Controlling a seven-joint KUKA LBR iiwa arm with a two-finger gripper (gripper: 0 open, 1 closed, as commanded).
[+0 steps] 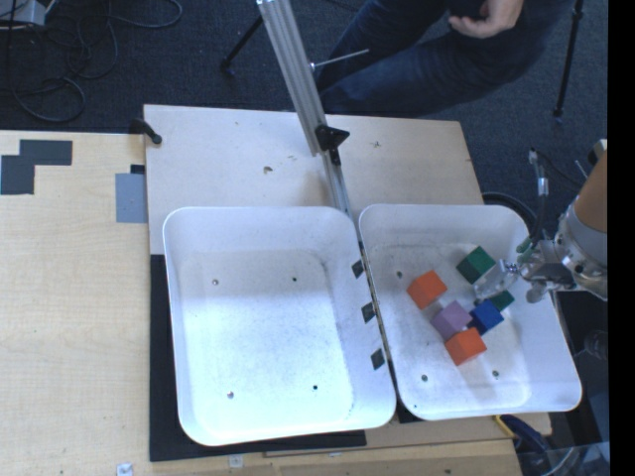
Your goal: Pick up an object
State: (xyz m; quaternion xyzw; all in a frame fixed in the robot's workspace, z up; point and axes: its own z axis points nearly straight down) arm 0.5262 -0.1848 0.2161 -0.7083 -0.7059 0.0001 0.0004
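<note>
Reaching in from the right, gripper (518,278) hanging over the right bin (556,390) near its right wall, close to a dark green block (502,300); claw state impossible to tell. Lying clustered there: green cube (476,264), orange cube (427,289), purple (451,317), blue (487,316), another orange (464,346). Sitting alongside, the left bin (189,236).

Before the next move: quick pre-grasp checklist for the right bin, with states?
1. Targets present in right white bin: ok, cubes clustered.
2. Gripper over that bin: ok, at its right side.
3. Nearest items: small dark green block and blue cube lie just below it: ok.
4. Clear grasp: not ok, blue cube touches purple cube and orange cube.
5. Green cube and second orange cube stand apart: ok.
6. Anything between the fingers: cannot tell.
</note>
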